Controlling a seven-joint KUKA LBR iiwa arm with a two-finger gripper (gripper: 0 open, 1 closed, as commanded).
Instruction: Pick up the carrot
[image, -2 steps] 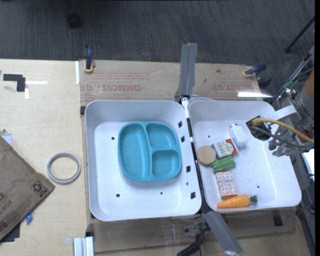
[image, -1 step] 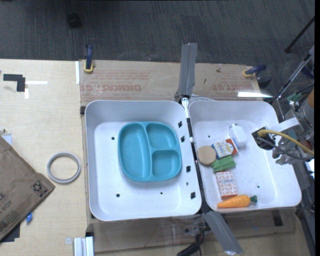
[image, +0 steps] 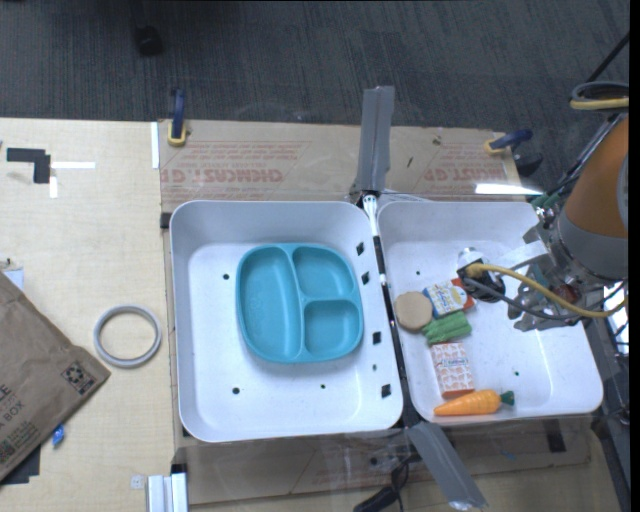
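My gripper (image: 528, 305) hangs over the right side of the right bin (image: 560, 385), at the right of the frame. From this angle I cannot tell whether it is released or clenched, and nothing shows in its grasp.

The carrot (image: 468, 403) lies flat near the bottom edge of that bin, orange body to the left and green top to the right. It is lower left of my gripper and well apart from it.

Just above the carrot is a small red-and-white box (image: 453, 368); its print is too small to read. Above that lies a green vegetable piece (image: 448, 328), then a small blue, white and orange packet (image: 445, 297) whose label I also cannot read. A round tan disc (image: 412, 310) sits to the packet's left, touching it.

The left bin (image: 200, 400) holds a teal divided plate (image: 300, 301) near its middle.

A cardboard sheet (image: 240, 165) behind the bins carries red lettering, upside down, that seems to read "CHEMCAST". At lower left, a brown carton (image: 40, 390) shows the word "BOX" and a square code mark. A grey tape ring (image: 128, 334) lies on the bench between the carton and the left bin.
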